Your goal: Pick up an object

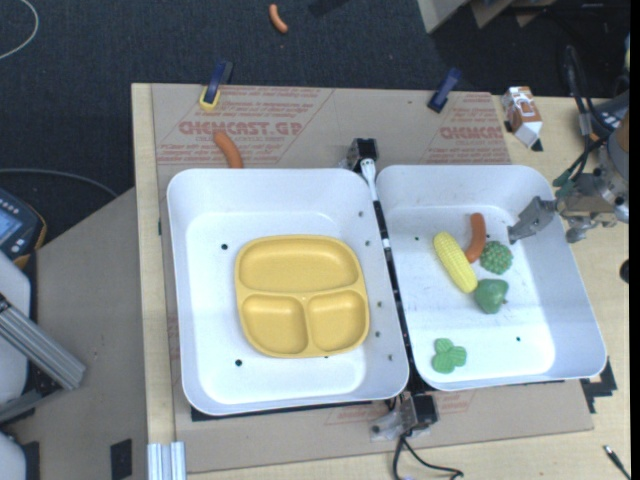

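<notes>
Right now, from the camera above the bench [300, 118], two white bins sit side by side on a sheet of brown cardboard. In the left bin [200, 218] lies a yellow tray [300, 295] with three compartments, flat and roughly in the middle. The right bin [540, 328] holds the small toy foods: a corn cob [454, 261] lying at a slant, a red sausage [476, 236] just beside its upper end, a broccoli [497, 258] close to the right of the corn, a green pepper [490, 295] just below that, and a green cluster [449, 356] on its own nearer the front wall.

The gripper [530, 220] reaches in over the right bin's far right side, a grey piece pointing down and left towards the broccoli and sausage, near them but apart; nothing sits between the fingers. Whether the fingers are spread or pressed together I cannot tell from this angle.

Outside the bins, an orange sausage [229, 149] lies on the cardboard behind the left bin, and another one [278, 17] lies on the dark floor beyond. Two blue clamps [214, 84] grip the cardboard's far edge
</notes>
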You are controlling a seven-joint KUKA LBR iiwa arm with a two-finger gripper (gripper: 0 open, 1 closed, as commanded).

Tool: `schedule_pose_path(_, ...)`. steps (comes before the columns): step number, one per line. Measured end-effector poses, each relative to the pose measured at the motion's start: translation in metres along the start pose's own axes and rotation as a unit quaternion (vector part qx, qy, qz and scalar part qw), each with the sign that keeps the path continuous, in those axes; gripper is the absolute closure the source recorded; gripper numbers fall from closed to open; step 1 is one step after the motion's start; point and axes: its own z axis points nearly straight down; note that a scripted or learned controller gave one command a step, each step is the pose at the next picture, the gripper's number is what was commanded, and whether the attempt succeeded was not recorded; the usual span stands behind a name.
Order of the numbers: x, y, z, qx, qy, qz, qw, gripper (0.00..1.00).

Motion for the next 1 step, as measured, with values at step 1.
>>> schedule_pose_path(1, 0.0004, 0.0027, -0.007, -0.006, -0.002, -0.002, 1.0, 0.0)
